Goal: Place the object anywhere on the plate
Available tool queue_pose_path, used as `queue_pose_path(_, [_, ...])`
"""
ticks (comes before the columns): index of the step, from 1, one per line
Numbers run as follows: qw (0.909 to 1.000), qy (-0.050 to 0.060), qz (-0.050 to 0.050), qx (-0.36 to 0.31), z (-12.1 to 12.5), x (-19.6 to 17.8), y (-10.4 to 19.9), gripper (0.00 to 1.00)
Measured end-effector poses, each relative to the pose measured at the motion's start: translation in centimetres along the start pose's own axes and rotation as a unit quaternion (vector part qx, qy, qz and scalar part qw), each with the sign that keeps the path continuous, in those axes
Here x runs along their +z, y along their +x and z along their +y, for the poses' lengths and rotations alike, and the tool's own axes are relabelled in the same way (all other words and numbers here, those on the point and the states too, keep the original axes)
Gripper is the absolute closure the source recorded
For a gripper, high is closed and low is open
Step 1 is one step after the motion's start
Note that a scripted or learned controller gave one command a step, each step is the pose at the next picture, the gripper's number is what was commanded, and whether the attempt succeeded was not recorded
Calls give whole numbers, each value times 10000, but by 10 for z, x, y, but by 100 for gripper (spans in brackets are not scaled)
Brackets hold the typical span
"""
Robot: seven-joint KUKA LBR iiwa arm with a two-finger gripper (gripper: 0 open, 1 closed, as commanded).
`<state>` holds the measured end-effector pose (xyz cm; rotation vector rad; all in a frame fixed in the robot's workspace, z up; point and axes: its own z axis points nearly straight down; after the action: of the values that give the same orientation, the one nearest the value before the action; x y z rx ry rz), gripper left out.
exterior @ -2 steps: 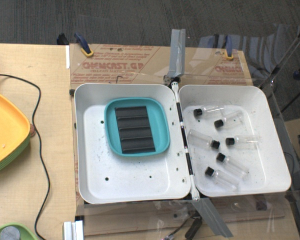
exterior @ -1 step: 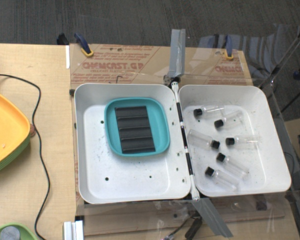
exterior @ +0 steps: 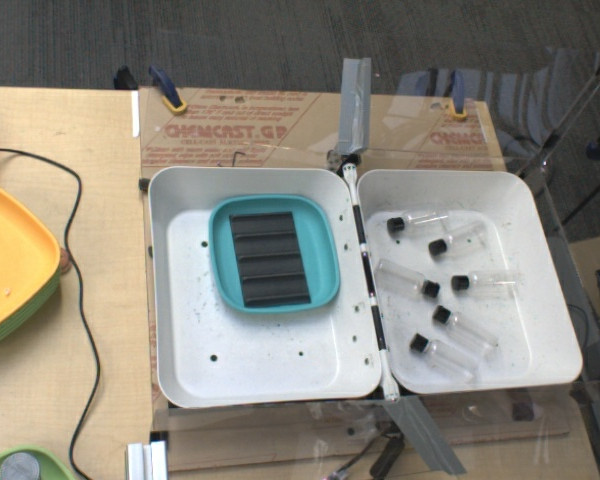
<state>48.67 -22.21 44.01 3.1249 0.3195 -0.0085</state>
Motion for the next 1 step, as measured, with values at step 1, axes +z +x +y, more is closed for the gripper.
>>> queue_pose_path(1, [10000,6,-2,16,-2,0,-8,0])
